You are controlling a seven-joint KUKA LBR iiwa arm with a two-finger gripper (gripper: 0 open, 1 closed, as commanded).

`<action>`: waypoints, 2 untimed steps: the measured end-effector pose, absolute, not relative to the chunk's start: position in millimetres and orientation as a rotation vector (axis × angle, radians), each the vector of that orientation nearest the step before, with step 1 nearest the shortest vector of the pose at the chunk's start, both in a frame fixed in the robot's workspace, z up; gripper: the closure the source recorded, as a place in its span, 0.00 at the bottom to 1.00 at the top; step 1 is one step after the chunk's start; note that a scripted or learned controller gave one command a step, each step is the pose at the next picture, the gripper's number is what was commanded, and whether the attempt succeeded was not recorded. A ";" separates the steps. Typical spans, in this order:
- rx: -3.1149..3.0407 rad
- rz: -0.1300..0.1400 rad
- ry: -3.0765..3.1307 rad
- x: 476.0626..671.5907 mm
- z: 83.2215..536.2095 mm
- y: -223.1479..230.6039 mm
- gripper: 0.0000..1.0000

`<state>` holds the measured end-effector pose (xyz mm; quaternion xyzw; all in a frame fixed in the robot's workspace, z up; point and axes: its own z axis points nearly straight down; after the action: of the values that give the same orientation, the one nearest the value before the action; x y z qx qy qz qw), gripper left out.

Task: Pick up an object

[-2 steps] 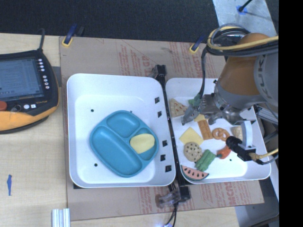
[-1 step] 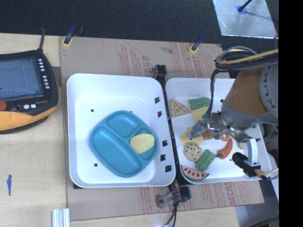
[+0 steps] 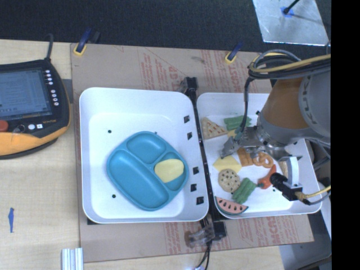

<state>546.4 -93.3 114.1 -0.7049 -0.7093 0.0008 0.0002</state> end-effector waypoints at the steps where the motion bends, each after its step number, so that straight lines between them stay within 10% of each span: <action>1: -2.217 0.003 -2.228 556.5 93.9 -98.9 0.00; 2: -2.227 -0.003 -2.227 566.9 192.8 -153.1 0.00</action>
<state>566.9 -153.1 192.8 -0.7072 -0.7070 -0.0009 -0.0040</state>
